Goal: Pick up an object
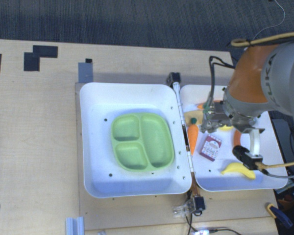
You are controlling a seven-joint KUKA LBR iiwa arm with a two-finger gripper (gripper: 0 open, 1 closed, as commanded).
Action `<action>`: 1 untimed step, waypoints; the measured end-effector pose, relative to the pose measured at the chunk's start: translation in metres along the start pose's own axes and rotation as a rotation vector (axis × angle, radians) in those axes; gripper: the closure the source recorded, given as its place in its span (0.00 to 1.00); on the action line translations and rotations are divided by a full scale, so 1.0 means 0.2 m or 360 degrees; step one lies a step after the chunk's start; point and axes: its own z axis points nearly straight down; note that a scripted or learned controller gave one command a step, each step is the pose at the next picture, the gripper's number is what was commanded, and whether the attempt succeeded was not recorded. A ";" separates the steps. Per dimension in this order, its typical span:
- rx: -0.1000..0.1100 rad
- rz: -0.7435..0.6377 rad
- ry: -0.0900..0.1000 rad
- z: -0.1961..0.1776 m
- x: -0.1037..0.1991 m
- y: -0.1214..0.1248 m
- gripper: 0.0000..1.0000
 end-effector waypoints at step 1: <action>0.0003 0.0001 -0.0002 0.00 -0.01 0.00 0.00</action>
